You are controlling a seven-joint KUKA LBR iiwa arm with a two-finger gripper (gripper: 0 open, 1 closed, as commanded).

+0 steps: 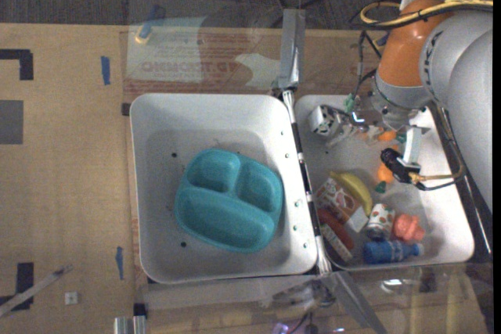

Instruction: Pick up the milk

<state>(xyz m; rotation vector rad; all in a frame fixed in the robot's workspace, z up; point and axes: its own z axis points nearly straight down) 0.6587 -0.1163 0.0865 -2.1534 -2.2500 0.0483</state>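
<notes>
Two white bins sit side by side on the tabletop (63,207). The left bin (149,168) holds a teal divided plate (228,199). The right bin (454,238) holds a banana (354,188), a red carton (342,209), a small can (379,220), a blue bottle (390,251) and a pink toy (408,227). The gripper (338,125) lies low at the bin's far left corner, against a small white carton, apparently the milk (321,120); whether it grips it cannot be told.

Grey arm with orange band (438,51) cut off by top and right edges; its wrist covers the gripper, finger state unreadable. Shallow white right-hand bin (462,238) partly hidden under arm. Small white carton-like item (322,120) by wrist too blurred to identify.
</notes>
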